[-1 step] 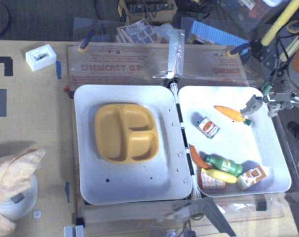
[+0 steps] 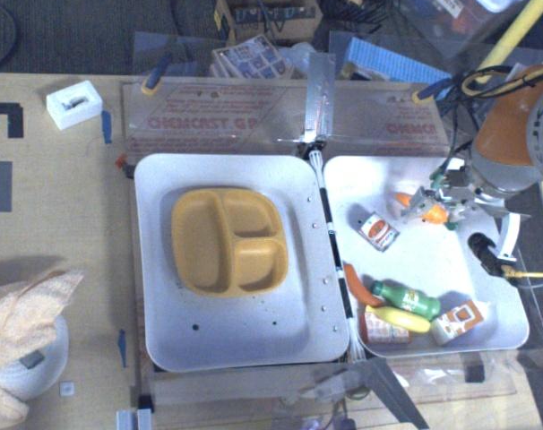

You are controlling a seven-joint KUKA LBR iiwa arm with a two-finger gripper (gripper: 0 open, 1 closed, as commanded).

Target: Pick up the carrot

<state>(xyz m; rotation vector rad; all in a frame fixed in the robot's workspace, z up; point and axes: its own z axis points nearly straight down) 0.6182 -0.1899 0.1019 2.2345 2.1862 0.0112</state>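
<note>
Two shallow white bins sit side by side on the worktop. The left bin holds a mustard-yellow divided tray with three compartments, lying slightly toward the bin's 10 o'clock corner.

The right bin carries several things. A small red-and-white can lies tilted near the bin's middle, toward 10 o'clock. Along the 6 o'clock edge are a green bottle, a yellow banana just below it and touching or nearly so, a flat red-and-white packet under the banana, and a small white carton with an orange mark toward 4 o'clock.

The carrot lies against the right bin's left wall, at about 8 o'clock in the bin. Its long axis runs from 11 o'clock to 5 o'clock, with the lower end meeting the green bottle's cap; which end is the tip cannot be told.

The gripper hovers over the bin's 1 o'clock part, well apart from the carrot. Something orange shows at the jaws, but whether they are open or closed on it cannot be told.
</note>
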